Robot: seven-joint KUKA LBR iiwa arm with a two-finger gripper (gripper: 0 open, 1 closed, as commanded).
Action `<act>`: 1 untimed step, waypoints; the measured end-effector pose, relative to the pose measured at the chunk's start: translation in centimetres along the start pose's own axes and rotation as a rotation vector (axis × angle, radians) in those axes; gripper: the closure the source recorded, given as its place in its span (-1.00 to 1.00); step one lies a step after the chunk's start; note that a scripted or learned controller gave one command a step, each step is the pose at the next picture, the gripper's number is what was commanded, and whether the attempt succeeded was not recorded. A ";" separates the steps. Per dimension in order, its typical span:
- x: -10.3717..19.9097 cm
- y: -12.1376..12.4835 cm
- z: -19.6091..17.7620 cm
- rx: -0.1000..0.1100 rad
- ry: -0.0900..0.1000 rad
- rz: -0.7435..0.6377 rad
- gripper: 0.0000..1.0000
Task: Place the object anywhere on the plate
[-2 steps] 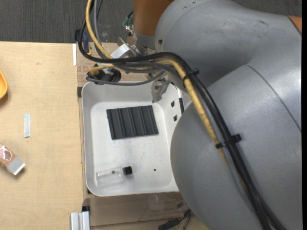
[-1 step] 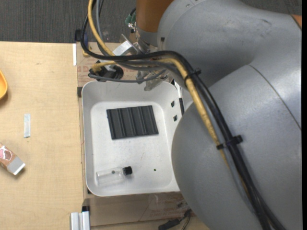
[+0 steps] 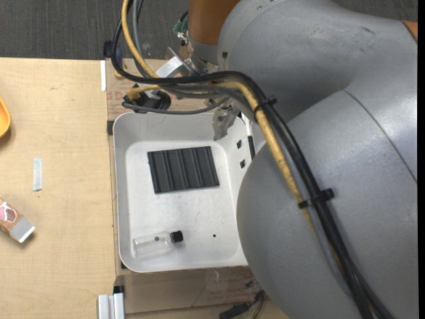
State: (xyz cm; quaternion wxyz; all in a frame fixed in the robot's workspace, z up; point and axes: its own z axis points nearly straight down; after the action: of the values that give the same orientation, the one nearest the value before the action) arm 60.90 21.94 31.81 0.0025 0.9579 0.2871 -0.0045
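Camera view, arm: the big grey arm [image 3: 332, 145] swings in from the right and covers most of that side, its orange band [image 3: 219, 8] at the top.
Camera view, gripper: the gripper [image 3: 224, 119] seems to sit at the bin's upper right corner, where a small grey metal part pokes out below the cable bundle [image 3: 199, 78]. Whether it is open or shut, I cannot tell from here.
Camera view, bin: one white bin [image 3: 129, 138] is in plain sight, on the bench just right of a pale wooden surface [image 3: 60, 125].
Camera view, object: a small clear vial with a black cap [image 3: 158, 241] lies on the bin floor near the lower left corner. It looks like the thing to be moved, though that is my guess.
Camera view, other contents: a dark ribbed slab [image 3: 184, 169] lies flat in the middle of the bin, between vial and gripper.
Key relation: the vial lies well apart from the gripper, down and to the left across the slab. Its long axis runs roughly left to right, cap toward the right.
Plate: I can't pick out anything I'd call a plate.
Stage, as I judge it: nothing grasped yet; the arm must first reach the vial.
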 end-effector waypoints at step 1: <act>-0.1 0.4 -0.7 -0.001 -0.004 0.006 1.00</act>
State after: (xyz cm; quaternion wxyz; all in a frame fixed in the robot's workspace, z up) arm 61.03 21.56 32.55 0.0035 0.9588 0.2840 -0.0064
